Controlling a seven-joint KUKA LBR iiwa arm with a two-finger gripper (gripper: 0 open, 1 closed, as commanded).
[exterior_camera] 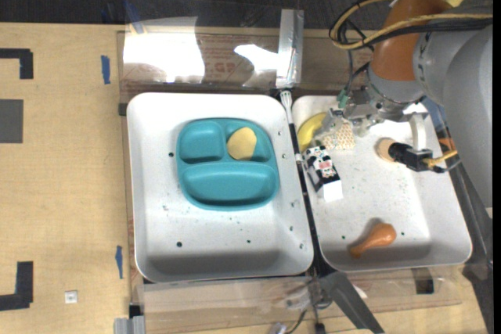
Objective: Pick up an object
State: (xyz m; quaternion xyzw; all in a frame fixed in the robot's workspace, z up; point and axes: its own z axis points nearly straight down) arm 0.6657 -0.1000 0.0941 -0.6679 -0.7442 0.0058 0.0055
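Camera view, near to far: orange pear-shaped toy (373, 238) at 6 o'clock in right bin (438, 238), prob. light, smooth, slippery; grab across fat end. Small black-white toy (321, 167) at 9. Banana (311, 127) at 10-11, beside gripper (354, 115); can't tell gripper state. Left bin (149, 192) w/ teal tray (227, 182).

This is a robotics lab bench, not a home or kitchen. A grey industrial arm (458, 51) with looped cables reaches over two white bins (149, 121) set on a plywood tabletop (55, 168). Blue tape marks (105, 68) and black corner markers (19, 62) (the sort used for calibration) dot the wood, and a clear plastic sheet (203, 55) stands behind the bins.
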